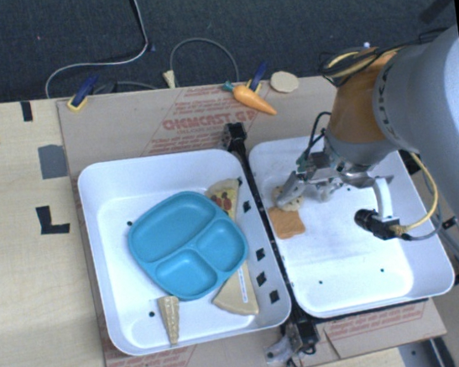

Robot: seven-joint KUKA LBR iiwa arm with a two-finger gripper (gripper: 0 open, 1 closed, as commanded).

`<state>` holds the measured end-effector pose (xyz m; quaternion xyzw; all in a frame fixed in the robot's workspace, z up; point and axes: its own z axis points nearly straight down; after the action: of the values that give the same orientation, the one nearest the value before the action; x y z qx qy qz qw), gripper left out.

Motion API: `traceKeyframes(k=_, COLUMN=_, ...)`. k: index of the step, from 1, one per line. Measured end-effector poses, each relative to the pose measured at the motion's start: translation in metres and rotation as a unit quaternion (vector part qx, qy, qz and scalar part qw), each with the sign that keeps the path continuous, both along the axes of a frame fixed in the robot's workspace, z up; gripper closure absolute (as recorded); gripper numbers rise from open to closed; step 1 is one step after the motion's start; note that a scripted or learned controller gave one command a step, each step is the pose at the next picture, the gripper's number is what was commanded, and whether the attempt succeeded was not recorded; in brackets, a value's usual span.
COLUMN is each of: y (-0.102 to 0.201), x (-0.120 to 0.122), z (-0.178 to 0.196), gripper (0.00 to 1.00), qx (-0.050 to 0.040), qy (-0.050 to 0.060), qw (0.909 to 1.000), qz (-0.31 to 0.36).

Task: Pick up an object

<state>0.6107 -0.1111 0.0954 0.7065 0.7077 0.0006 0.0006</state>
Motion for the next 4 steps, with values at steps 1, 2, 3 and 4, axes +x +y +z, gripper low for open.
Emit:
traceKeyframes(k=1, y=0.010, x=-0.018, z=-0.008, gripper=0.00, qx=-0.0024, qy=-0.004, qw=1.0000, qz=-0.001)
traceKeyframes(k=2, y=0.009, x=0.061, z=0.013, gripper=0.00, qx=-0.0008, qy=-0.003, qw=1.0000, qz=0.001)
traceKeyframes(k=3, y=0.016, x=0.002, z=-0.010, gripper=0.00, qx=-0.0012, qy=-0.002, qw=1.0000, qz=-0.001)
traceKeyframes(k=4, y=0.006, x=0.044, z=-0.009, gripper=0.00, qx=-0.0005, qy=-0.001, qw=1.0000, qz=0.000)
